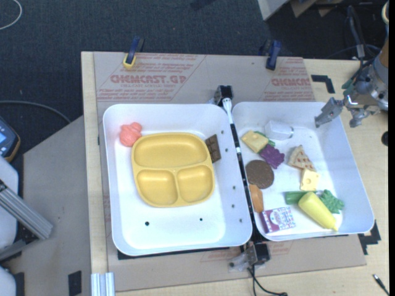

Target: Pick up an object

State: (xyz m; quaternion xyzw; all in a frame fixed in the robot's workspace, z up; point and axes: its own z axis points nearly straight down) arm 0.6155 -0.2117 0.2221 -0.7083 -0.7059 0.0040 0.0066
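Above the right bin's (pixel 355 184) far right corner, fingers (pixel 343 113) spread open, holding nothing. Right bin: one yellow corn (pixel 318 209), two cheese wedges, one brown cookie (pixel 260 173). Left bin (pixel 117 184): one yellow divided plate (pixel 172 168).

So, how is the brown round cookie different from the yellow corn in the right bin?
The cookie is dark brown, flat and round; the corn is yellow and elongated with green leaves at one end. The cookie lies near the bin's left wall, the corn near its front right corner. Both lie in the right bin, apart from the gripper.
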